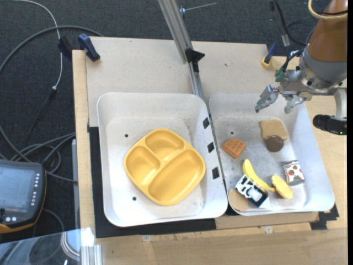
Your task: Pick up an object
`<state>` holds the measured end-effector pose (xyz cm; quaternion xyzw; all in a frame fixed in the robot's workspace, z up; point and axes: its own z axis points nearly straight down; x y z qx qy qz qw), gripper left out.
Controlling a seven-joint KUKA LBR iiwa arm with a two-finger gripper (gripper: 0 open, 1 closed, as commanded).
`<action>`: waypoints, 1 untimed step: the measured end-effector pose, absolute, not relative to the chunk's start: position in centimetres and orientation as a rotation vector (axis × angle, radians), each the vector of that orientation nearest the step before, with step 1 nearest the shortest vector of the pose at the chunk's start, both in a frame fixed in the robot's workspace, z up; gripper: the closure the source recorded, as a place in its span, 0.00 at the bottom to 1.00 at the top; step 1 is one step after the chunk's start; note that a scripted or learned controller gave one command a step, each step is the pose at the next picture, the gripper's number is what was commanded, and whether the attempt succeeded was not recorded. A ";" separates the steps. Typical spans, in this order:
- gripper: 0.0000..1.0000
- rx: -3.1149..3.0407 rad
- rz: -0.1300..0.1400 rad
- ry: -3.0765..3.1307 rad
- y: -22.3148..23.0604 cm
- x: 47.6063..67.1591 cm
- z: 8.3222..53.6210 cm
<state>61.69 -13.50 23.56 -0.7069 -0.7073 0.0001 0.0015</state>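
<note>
My claw: my two-finger grey metal gripper [278,99] hangs at the upper right of the frame, above the top part of the right shallow white bin [311,148]; its fingers are spread apart and nothing is between them.

Nearest thing: the flat tan piece like a bread slice [273,128] lies just below my claw in the picture, with a small round brown object [274,143] touching its lower edge.

Risk there: I judge that if I close on the brown one, a finger can catch the bread and push both away.

Further down: an orange waffle-shaped toy [234,147] lies alone near the left wall of this bin; this looks to me the easiest choice.

Lower corner: a yellow plastic banana [255,175], a black and white small block [251,190], a yellow slice-shaped piece [282,187] and a small white carton with red print [294,173] are crowded.

Risk there: the fingers may land on two things, or slip on the curved banana.

Left bin: a yellow plastic plate with three compartments [165,165] lies in the left shallow white bin [110,148]; too wide and flat for me, I think.
</note>
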 end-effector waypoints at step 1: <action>0.00 -2.212 -0.002 -2.229 -7.5 67.7 17.3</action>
